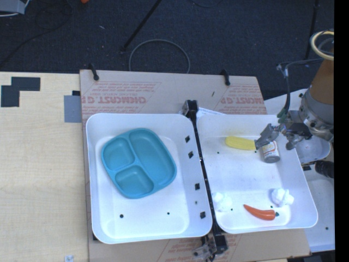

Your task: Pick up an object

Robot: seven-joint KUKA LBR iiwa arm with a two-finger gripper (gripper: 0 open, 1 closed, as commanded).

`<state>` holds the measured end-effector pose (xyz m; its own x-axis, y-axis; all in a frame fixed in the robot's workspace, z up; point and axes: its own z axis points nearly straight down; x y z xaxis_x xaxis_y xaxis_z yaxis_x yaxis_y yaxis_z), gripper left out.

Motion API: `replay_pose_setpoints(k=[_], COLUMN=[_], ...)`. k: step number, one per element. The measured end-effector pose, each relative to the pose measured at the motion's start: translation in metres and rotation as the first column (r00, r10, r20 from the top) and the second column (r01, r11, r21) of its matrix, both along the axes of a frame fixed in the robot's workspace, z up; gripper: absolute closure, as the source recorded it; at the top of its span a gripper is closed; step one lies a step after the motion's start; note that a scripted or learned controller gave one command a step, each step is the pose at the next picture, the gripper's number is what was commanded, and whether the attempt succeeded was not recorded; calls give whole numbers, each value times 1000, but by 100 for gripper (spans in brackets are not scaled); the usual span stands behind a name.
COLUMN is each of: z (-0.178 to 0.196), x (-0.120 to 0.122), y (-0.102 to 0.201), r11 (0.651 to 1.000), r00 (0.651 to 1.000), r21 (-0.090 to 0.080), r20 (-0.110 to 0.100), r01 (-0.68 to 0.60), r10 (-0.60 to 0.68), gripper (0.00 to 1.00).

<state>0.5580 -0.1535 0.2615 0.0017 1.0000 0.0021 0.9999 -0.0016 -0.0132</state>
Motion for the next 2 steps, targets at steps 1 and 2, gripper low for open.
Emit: replay_pose_setpoints(k=[1, 2], z=[6, -57], x=[2, -5], y=[0, 0], r11=[1000, 1000], r00=[1000, 1000], r21=[-2, 0], r20=[12, 4], r01=[-2, -2], r10=[2, 2], gripper=[0, 0])
